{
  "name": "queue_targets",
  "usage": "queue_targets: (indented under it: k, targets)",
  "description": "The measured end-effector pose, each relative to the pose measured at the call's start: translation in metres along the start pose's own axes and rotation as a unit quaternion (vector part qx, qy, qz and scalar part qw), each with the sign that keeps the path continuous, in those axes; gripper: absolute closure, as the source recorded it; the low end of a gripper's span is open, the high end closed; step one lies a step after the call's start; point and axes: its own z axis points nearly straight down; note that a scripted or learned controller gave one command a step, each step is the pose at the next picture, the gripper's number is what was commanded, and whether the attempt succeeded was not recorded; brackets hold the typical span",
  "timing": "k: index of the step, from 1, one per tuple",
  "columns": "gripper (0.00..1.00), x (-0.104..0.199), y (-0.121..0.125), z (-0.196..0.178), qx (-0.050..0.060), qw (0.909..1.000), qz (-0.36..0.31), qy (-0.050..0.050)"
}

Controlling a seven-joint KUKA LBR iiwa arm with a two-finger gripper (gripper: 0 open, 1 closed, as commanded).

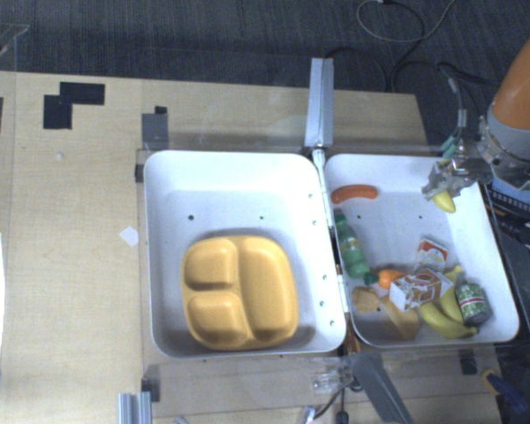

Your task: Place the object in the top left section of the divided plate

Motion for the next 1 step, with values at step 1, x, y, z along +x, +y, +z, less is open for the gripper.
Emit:
queue_targets:
  k: [1]
  targets:
    - [1.00,0.0590,-0.0247,0.0984,0.002,0.9998,0.019,0.001]
